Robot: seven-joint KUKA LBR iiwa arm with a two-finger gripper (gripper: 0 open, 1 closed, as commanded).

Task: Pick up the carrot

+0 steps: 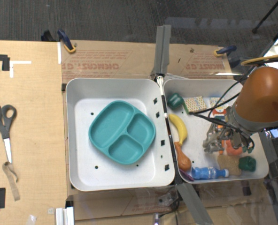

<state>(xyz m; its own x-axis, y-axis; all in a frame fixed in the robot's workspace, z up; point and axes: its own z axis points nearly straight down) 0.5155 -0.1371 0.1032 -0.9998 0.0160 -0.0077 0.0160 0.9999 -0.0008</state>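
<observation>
Down by the near wall lies the carrot (182,159), beside the banana (179,127). Whether my jaws (217,142) are wide I cannot tell (wires hide them); reaching left comes next, I think.

The bench (26,172) bears two white bins (73,139), scissors (3,121) and cardboard (106,62).

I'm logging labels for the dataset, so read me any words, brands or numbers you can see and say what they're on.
Red print on the cardboard behind the bins: upside down, too blurred to read.
Printed packet in the right bin: too small.
Blue bottle label: unreadable.
</observation>
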